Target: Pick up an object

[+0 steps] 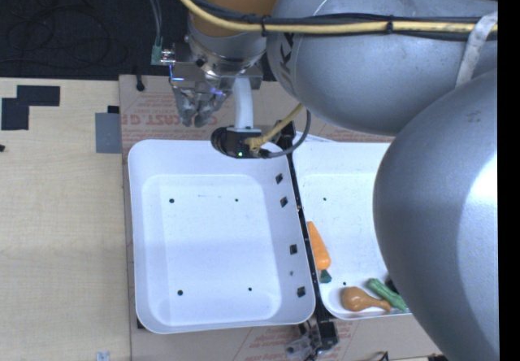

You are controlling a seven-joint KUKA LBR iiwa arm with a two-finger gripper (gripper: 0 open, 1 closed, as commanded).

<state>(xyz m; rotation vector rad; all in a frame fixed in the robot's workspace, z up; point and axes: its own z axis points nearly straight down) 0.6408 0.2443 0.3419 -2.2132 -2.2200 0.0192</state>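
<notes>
Gripper (197,111) sits above the far edge of the left bin (146,189), over the cardboard sheet (154,111) past the bin's top rim. Fingers hang close together, tips nearly touching, nothing between them. Can't tell if they're fully closed.

Arm (382,34) covers most of the upper right and right side of the view; yellow cable (325,26) runs along it. A white post with a black ring-shaped part (240,140) hangs just right of the gripper, at the top rim where the two bins meet.

Objects are all in the right bin (345,189), low near its front left corner:
- orange carrot-shaped piece (318,244) lying along the left wall
- small dark green bit (325,276) just below it
- tan drumstick-shaped piece (361,299) near the front rim
- green item (386,293) just beside the drumstick, partly hidden by the arm

All well apart from the gripper. Both bins rest on the cardboard on a light wooden worktop (57,229).
</notes>
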